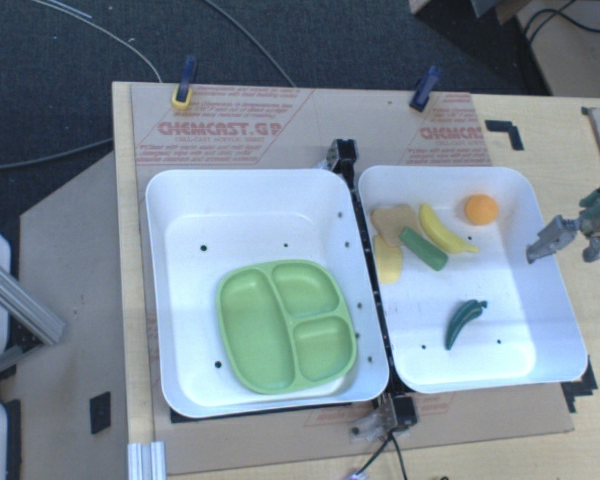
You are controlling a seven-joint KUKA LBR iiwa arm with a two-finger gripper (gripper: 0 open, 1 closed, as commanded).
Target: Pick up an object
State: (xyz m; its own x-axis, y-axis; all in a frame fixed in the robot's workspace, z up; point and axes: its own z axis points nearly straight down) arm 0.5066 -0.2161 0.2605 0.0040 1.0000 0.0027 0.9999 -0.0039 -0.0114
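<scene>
The right bin (540,358) holds several toy foods. An orange ball (480,209) lies at its back, with a yellow banana (442,230) and a green cucumber (423,249) to its left. A beige piece (392,218) and a yellow piece (388,260) rest against the bin's left wall. A dark green pepper (464,322) lies alone near the middle. My gripper (568,246) hangs over the bin's right rim, right of the orange ball, open with nothing between its fingers.
The left bin (180,218) holds a green divided plate (287,324) in its front half. Black clamps sit between the bins at the back (342,154) and front (395,413). Blue clips (425,86) pin the cardboard sheet under the bins.
</scene>
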